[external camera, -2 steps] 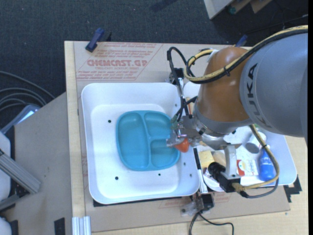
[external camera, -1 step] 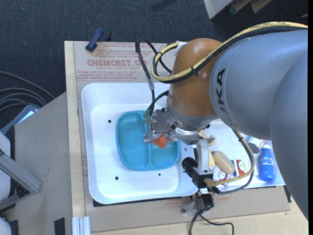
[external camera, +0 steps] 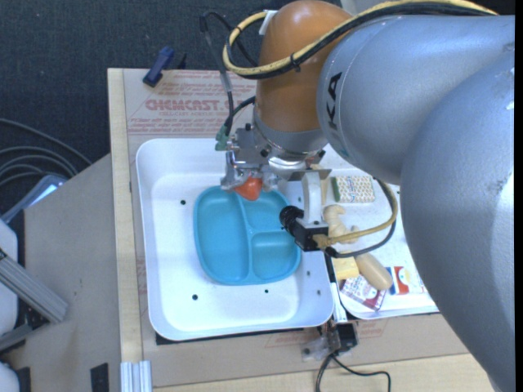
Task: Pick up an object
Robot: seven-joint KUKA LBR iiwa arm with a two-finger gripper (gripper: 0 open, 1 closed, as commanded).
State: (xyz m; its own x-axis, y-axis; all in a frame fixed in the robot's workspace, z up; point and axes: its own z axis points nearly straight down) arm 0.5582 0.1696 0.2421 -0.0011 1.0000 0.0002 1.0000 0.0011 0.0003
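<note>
My gripper (external camera: 243,176) hangs over the far edge of the left bin (external camera: 163,219), under the orange band of the wrist. A small orange-red object (external camera: 250,189) sits right at the gripper's tip, at the top rim of a blue divided plate (external camera: 237,239). From this angle I cannot make out whether the object is gripped or just lies under the tip. The plate lies flat in the middle of the left bin, and the wrist hides part of its right side.
The right bin holds a white box with green dots (external camera: 353,189), a tan wooden piece (external camera: 335,216), a yellow block (external camera: 346,267), a tan roll (external camera: 374,273) and a red-white packet (external camera: 363,293). A blue clip (external camera: 159,66) lies on the board behind the bins.
</note>
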